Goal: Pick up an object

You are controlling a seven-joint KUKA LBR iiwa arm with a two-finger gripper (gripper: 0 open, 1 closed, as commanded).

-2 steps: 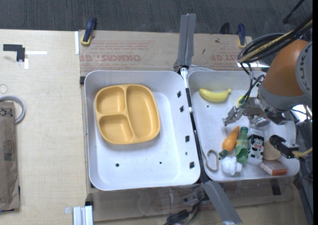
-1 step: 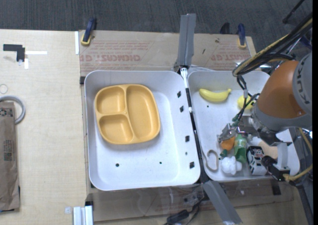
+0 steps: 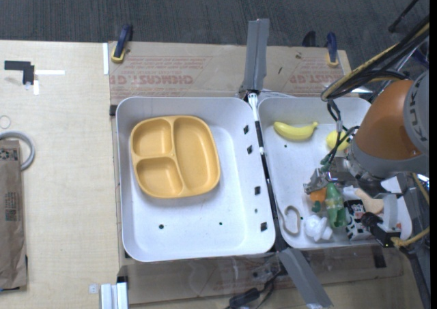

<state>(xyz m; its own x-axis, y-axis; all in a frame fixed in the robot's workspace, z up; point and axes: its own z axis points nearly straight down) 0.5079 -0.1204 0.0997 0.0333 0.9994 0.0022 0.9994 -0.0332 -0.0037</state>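
Note:
My gripper hangs low in the right bin, right over a cluster of small items. Under and beside it lie a small orange piece and a green bottle. A white lumpy object and a pale loop rest nearer the bin's front. A yellow banana lies at the back of this bin, apart from the gripper. A small yellow item peeks out beside the arm. The wrist hides the gripper's tips.
The left bin holds a yellow divided plate. A black-and-white item and a beige piece sit at the right bin's front right. The grey-and-orange arm and its cables cover that bin's right side.

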